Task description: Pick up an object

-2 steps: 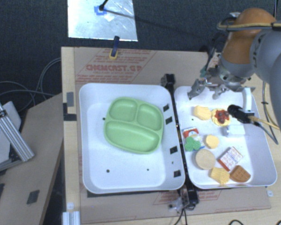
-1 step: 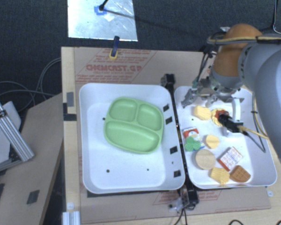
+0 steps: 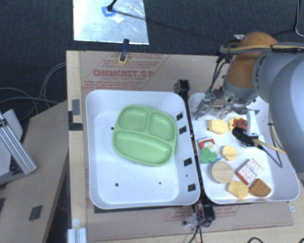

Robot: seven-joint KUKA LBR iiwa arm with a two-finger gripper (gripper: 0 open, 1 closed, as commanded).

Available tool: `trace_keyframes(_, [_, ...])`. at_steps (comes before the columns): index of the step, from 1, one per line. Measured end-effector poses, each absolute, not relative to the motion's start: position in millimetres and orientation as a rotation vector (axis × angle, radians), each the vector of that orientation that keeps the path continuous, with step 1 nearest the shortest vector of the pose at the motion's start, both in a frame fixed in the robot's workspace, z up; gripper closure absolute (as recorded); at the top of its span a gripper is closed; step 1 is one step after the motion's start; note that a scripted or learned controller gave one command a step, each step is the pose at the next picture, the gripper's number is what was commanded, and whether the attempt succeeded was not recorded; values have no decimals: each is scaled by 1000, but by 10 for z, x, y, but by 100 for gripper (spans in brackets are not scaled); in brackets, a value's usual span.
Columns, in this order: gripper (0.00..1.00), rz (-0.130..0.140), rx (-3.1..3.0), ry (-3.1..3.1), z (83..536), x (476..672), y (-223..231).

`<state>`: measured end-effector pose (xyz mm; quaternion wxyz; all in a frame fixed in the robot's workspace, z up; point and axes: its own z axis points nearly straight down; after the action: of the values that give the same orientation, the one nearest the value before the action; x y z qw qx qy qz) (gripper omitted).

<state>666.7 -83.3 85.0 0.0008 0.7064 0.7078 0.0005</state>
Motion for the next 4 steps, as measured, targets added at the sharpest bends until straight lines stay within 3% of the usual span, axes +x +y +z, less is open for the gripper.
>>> trace_keyframes(1, [100,5,2218,2221,961,6675,-831])
trace_keyframes(3, [100,6,2219,2218,2012,6663,-970])
trace_keyframes(4, [100,5,2214,2223,2264,6675,-968])
